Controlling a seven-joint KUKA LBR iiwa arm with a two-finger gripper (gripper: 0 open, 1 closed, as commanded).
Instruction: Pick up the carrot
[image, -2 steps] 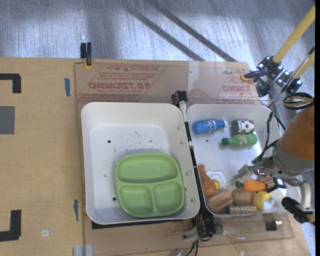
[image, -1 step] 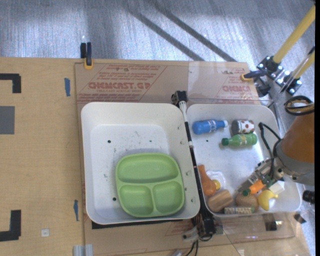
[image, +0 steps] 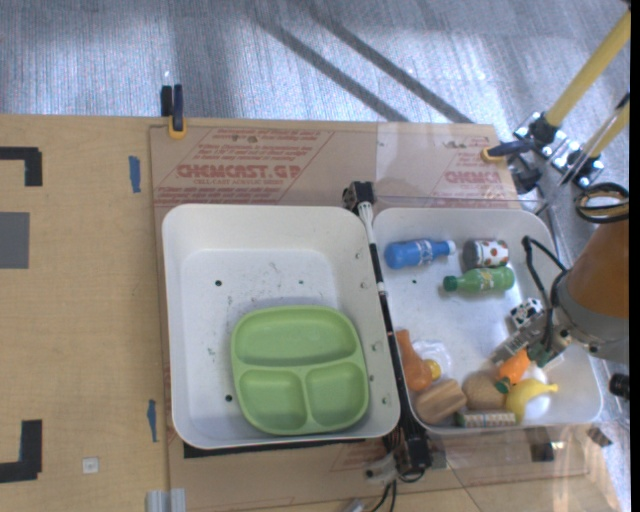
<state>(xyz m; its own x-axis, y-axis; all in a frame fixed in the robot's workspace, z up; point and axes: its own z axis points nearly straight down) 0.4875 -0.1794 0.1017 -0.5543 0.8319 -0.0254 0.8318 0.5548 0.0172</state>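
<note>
The carrot (image: 513, 367) is a small orange piece with a bit of green at its right. It lies low in the right bin (image: 470, 320) near the front right corner, partly covered by the gripper. My gripper (image: 522, 352) is down in the bin directly over the carrot and touches or nearly touches it. The grey arm with its orange band (image: 600, 285) reaches in over the bin's right wall. Whether the carrot is gripped is hidden.
Crowding the carrot are a yellow and white toy (image: 530, 393) and two brown pieces (image: 483, 390) (image: 440, 401). A long orange item (image: 411, 362) lies by the left wall. A blue bottle (image: 418, 252), a can (image: 487, 252) and a green bottle (image: 480, 282) lie at the back. A green tray (image: 300, 368) sits in the left bin.
</note>
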